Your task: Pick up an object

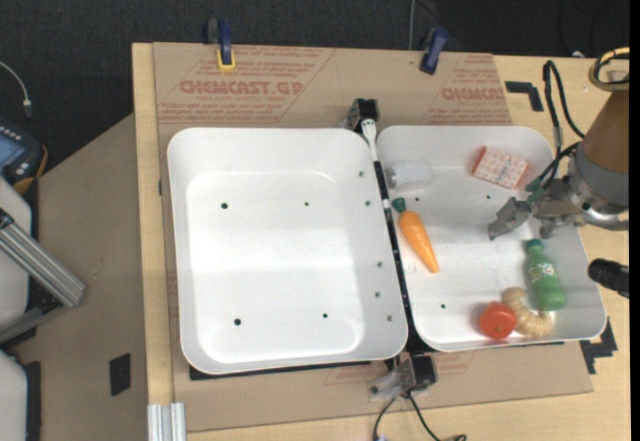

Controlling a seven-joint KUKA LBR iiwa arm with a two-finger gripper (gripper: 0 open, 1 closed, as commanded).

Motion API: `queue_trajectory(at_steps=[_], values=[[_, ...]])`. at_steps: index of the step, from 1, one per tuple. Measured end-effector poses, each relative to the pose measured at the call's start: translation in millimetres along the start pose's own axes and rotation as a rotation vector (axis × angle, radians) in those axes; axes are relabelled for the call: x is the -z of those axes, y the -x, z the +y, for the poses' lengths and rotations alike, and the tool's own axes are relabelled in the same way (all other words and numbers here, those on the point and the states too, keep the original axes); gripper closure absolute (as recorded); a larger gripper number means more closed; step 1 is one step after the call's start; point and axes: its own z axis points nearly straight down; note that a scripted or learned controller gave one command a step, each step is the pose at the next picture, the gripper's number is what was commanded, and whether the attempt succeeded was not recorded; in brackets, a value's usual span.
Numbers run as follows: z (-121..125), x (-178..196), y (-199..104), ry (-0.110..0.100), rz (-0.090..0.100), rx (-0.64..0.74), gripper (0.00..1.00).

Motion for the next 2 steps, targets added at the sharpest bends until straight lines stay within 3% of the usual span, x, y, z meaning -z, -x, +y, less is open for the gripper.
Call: queue_trajectory(at_steps=[1,2], values=[[4,7,-1,0.013,-0.003,0.003,0.0],[-61,-59,33,0.007,0.004,0.0,0.0]])
